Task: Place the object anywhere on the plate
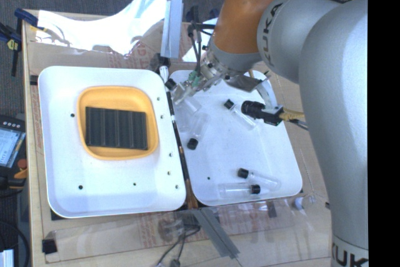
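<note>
Two white bins [106, 197], one yellow plate [119, 97], and at least three clear black-capped tubes [240, 187].

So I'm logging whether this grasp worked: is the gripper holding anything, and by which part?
Cannot be told. The gripper is low over the right bin beside clear tubes, but its tips are too blurred to judge.

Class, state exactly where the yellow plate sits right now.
The yellow plate lies flat in the left white bin, toward its upper middle, with a dark ribbed insert at its centre, left of the bin holding clear tubes.
</note>
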